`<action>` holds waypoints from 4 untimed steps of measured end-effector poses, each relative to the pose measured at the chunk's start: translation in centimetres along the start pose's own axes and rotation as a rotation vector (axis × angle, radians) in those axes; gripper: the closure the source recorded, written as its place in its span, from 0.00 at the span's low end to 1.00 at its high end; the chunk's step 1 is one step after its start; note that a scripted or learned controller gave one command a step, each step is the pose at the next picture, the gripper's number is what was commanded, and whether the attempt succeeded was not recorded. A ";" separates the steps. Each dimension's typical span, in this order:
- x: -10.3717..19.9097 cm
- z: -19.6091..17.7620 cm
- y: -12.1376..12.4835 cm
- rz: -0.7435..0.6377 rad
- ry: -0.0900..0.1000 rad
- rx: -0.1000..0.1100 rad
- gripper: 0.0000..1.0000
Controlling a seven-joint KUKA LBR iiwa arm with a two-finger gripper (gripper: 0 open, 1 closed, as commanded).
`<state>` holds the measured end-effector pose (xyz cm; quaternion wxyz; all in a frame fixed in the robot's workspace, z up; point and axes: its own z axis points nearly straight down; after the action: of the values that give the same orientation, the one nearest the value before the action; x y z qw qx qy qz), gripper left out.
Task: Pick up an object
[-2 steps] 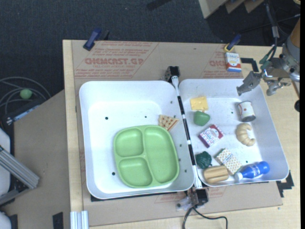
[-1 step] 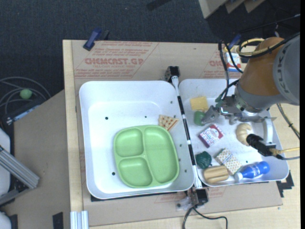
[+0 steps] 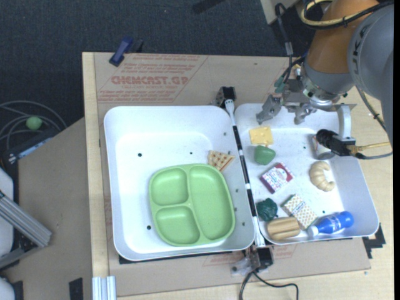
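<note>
1. Dark blue carpet around a brown bench printed with red lettering. Two shallow white bins side by side on it, left bin and right bin, walls meeting along the middle.
2. Grey arm with orange band reaching in from the right. Gripper poised over the far-left corner of the right bin, fingers spread apart and empty; contact with the bin not possible to tell.
3. Nearest candidate for lifting: yellow cheese slice, flat on the bin floor just on the near side of the gripper and open from above, with a green pepper at its near edge.
4. Elsewhere in the right bin: pink-and-white packet near the centre, croissant to its right. Clustered along the near wall: dark green leafy piece, bread roll, checkered cracker pack and blue bottle lying on its side.
5. Left bin: green three-compartment plate, with a waffle piece just beyond it against the right wall.
6. Off the bins: small blue object at the bench's far-left corner, black clamp at the far end of the seam between bins, green ball among coiled cables on the floor at left.
</note>
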<state>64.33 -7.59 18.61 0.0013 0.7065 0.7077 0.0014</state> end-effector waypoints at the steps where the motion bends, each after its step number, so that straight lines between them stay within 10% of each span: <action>1: 1.9 0.1 -3.1 0.001 0.001 0.006 0.00; 2: -2.0 10.2 -1.6 0.003 0.000 0.005 0.00; 4: -1.9 10.1 -5.5 0.002 0.001 0.006 0.00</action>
<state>58.90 -9.49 8.46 -0.0012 0.7073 0.7069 -0.0005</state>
